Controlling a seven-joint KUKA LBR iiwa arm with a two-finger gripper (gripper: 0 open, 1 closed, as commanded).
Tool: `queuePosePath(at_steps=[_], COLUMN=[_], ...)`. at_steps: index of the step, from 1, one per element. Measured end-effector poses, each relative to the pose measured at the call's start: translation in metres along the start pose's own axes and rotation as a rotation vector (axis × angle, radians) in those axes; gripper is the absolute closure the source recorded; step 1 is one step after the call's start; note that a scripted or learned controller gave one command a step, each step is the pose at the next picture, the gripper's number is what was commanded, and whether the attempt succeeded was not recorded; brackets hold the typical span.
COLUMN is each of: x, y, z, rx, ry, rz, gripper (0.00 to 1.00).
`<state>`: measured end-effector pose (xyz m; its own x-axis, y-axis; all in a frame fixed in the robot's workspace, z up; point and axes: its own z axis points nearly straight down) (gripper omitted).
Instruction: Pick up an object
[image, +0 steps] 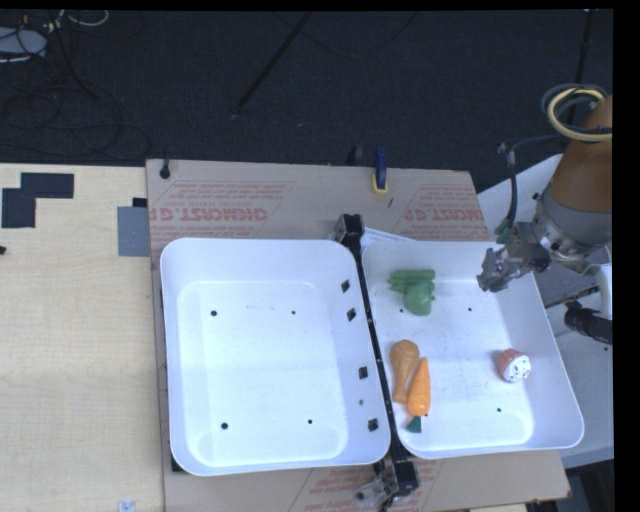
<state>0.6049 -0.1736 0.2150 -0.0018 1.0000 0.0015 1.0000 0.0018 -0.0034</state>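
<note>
The table (70, 330) carried two white bins side by side. The left bin (262, 355) lay at nine o'clock of the right bin (545, 400). The arm (585, 175) reached in at two o'clock, and its jaws (494, 272) hung over the right bin's upper rim; whether wide or narrow could not be told. In that bin, a green toy (415, 289) lay at eleven o'clock, a carrot (419, 386) and an orange piece (402, 364) touched at eight o'clock, and a small red-and-white ball (513, 366) sat at four o'clock.
</note>
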Motion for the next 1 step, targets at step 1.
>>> queuePosePath(at_steps=[1], x=[0.0486], y=[-0.1035], z=[-0.1271], rx=[-0.013], ry=[-0.001], rz=[0.000], gripper=[1.00])
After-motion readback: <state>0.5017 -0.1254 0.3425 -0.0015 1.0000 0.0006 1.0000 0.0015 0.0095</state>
